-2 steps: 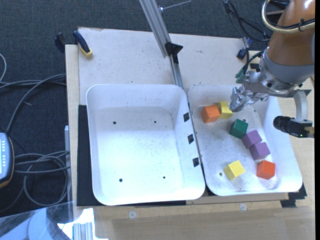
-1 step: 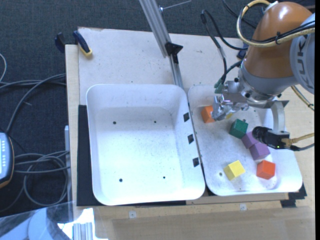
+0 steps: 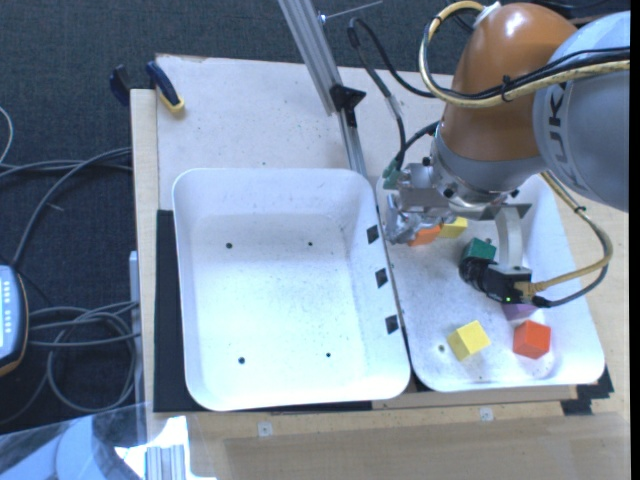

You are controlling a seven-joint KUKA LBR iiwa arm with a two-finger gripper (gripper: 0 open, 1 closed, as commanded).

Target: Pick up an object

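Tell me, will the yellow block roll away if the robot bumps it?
Probably not. The yellow block has flat faces and corners like a cube, so it would likely slide or tip onto another face rather than roll. It looks stiff and small, so probably light. The right bin floor looks smooth, so a push might make it skid.

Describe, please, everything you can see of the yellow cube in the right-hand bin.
The yellow cube is a small, solid-looking block with flat matte faces and crisp edges, plain yellow all over. It rests flat on the speckled floor of the right bin, turned at an angle so one corner points toward the near rim. It lies in the bin's front part, left of the orange block and apart from it. Nothing touches it but the floor; the end effector sits farther back.
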